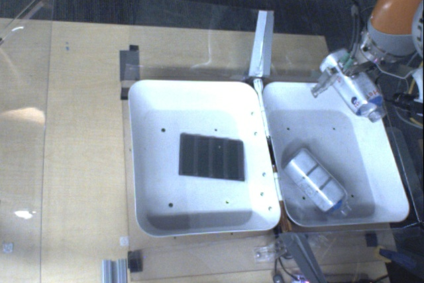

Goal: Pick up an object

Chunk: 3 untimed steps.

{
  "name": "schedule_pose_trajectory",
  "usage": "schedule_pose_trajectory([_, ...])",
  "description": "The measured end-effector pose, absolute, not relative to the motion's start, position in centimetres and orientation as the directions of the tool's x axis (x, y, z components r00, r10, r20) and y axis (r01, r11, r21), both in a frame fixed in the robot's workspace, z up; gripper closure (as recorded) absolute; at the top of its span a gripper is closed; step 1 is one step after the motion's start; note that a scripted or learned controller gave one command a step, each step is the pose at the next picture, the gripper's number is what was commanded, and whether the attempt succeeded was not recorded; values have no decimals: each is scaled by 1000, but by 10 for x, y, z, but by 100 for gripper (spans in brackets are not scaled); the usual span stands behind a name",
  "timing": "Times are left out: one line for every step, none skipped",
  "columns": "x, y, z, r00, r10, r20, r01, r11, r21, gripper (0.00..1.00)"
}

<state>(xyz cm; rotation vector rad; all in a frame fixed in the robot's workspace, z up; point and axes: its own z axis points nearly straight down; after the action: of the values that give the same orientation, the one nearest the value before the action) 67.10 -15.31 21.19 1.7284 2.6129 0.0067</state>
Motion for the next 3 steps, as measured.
schedule_pose_trajectory([671, -153, 212, -391, 920, -5, 920, 391, 8, 0])
schedule_pose_trajectory([605, -126, 129, -388, 922, -1, 922, 388, 3, 0])
schedule_pose_trajectory([587, -205, 97, -390, 921, -4, 921, 391, 5, 0])
